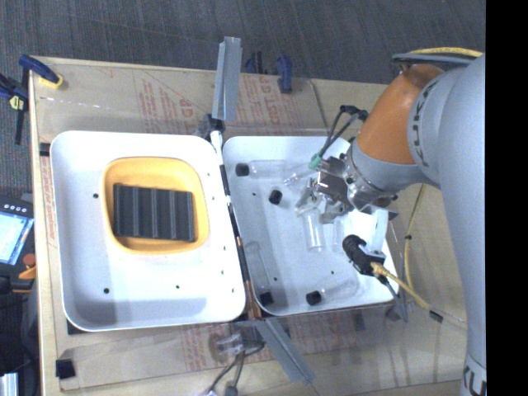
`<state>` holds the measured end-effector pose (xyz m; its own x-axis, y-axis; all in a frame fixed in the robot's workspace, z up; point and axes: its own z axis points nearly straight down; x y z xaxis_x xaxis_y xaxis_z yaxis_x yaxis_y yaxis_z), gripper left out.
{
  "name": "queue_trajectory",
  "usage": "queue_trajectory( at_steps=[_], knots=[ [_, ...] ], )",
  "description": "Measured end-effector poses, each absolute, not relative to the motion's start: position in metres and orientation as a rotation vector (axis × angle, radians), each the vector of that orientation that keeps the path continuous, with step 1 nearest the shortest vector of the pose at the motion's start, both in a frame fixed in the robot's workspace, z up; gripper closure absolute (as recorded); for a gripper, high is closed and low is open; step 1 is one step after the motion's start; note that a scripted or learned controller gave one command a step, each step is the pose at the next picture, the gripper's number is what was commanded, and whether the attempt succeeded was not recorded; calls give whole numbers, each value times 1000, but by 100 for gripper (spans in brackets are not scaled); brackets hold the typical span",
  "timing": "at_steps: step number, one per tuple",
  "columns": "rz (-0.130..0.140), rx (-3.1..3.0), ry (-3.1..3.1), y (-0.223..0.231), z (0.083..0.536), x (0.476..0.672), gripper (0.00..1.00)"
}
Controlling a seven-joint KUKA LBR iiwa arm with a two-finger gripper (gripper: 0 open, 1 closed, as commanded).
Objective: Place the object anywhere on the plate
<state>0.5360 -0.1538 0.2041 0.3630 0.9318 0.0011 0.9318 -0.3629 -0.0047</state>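
Pictured from above, at nine o'clock: left bin (66, 221) bearing yellow plate (153, 172) with dark slatted insert (155, 213). Toward three o'clock, in right bin (256, 221): clear object (314, 234), apparently a small transparent tube, lying on the floor just at six o'clock of gripper (320, 195). Judged light, stiff, slippery, possibly brittle; best taken across its narrow middle. Outline nearly lost against white, ends hard to make out. Could not tell whether gripper was apart or closed, nor whether touching the object. Arm (462, 180) cut off at far right.
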Motion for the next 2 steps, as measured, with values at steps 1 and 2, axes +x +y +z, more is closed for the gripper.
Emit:
queue_trajectory(
  at_steps=[1,2],
  knots=[
    [3,-2489,-1913,-106,210,556,100],
    [3,-2251,-2189,-70,202,595,100]
  ],
)
